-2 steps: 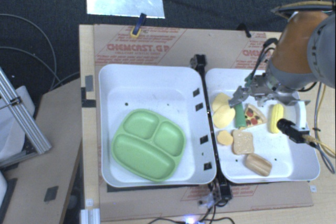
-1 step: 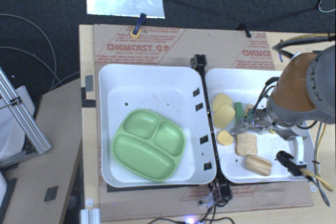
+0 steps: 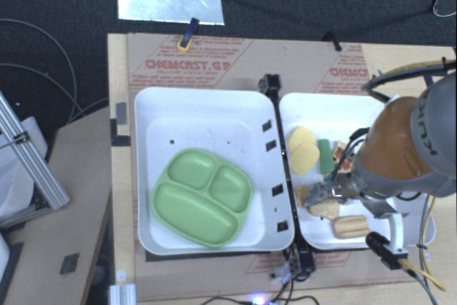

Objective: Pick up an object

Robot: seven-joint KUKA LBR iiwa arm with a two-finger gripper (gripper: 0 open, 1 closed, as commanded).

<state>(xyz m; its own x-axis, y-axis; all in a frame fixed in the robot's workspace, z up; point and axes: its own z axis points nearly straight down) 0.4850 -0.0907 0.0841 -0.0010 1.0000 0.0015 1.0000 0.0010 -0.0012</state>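
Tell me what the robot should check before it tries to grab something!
1. End effector over the right bin: ok.
2. Things to grab nearby: ok, a yellow piece, a green piece and a tan block lie there.
3. Something already held: cannot tell.
4. Fingers open enough: cannot tell.
5. Green plate out of the way in the left bin: ok.
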